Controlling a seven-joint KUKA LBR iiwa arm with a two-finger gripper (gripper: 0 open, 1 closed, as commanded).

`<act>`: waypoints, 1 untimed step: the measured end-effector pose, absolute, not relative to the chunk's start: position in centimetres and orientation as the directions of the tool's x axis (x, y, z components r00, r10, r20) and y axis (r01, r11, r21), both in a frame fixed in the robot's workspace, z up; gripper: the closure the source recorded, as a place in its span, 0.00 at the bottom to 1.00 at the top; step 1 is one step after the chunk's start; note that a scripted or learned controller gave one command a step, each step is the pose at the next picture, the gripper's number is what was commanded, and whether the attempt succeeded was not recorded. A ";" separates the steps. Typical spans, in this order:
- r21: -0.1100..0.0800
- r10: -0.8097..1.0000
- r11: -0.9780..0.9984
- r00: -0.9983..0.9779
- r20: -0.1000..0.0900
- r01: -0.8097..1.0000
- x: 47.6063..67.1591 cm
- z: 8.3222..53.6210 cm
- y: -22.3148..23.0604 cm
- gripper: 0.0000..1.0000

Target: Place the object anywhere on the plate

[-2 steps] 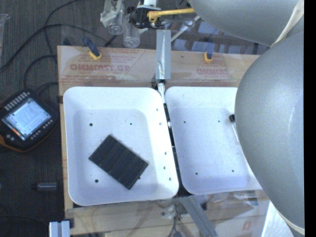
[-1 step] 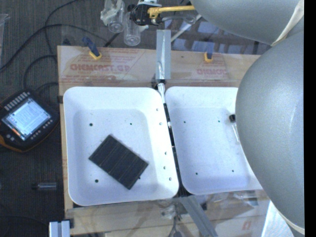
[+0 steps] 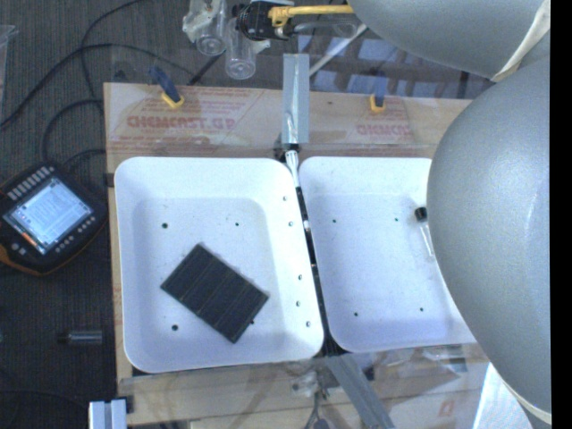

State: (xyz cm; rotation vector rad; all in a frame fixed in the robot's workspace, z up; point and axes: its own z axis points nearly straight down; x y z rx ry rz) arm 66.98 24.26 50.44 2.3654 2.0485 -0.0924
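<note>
A dark, ribbed rectangular plate (image 3: 214, 292) lies tilted in the lower middle of the left shallow white bin (image 3: 143, 181), flat on its floor. Right of it, touching along the centre, sits the second white bin (image 3: 375, 186), a small black object (image 3: 420, 213) near its right side. The bulky grey arm (image 3: 500, 239) covers the right of the frame; whether its fingers are open or closed I cannot tell

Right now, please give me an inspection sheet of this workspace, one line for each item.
Surface: two white bins side by side, left bin, right bin, on a wooden board.
Job's things: dark plate lies flat in the left bin, tilted to its walls; small black object in the right bin, partly hidden.
Clutter: yellow clamps on the board's far edge.
End effector: hidden behind the grey arm.
Cables: black cables on the floor.
Surroundings: pendant left of the bench.
</note>
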 end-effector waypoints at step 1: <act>-0.031 0.988 -0.143 0.141 -0.055 0.989 67.0 51.2 24.4 1.00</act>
